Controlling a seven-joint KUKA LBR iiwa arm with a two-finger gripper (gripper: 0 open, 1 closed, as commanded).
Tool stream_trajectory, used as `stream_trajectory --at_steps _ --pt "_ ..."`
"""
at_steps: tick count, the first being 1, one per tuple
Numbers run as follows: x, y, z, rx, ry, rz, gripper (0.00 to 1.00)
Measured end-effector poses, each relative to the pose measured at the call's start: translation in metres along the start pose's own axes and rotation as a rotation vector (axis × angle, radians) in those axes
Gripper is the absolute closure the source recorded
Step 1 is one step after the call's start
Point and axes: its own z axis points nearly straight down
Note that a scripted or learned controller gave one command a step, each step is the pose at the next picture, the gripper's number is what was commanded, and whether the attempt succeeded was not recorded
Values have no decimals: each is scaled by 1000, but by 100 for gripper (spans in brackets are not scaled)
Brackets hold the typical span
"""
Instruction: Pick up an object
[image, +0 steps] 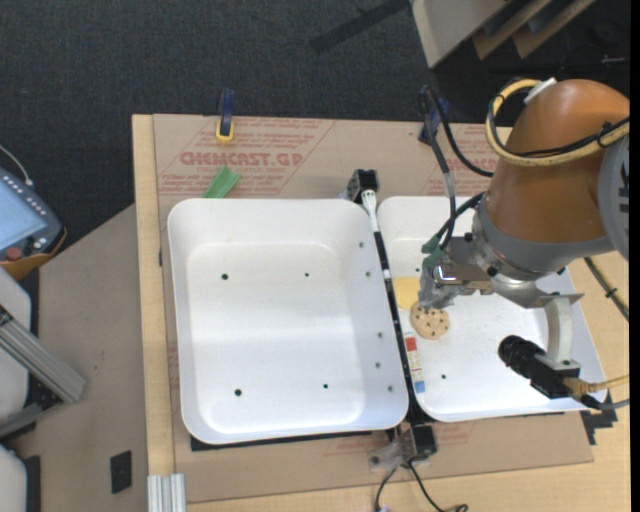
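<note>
Pincer (436, 296) hangs over a tan dotted disc (431, 323) in the right bin (472, 395).

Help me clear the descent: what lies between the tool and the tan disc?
Nothing: the camera view shows the tool right at the tan disc's upper edge, with no other thing between; a yellow piece lies off to the side.

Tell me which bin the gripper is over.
The right-hand bin, holding a tan disc and a yellow piece; the gripper hangs just above that disc.
</note>
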Motion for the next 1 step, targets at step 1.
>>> stream_trajectory --at_steps 1 --pt "-84 -2 16 6 0 16 100"
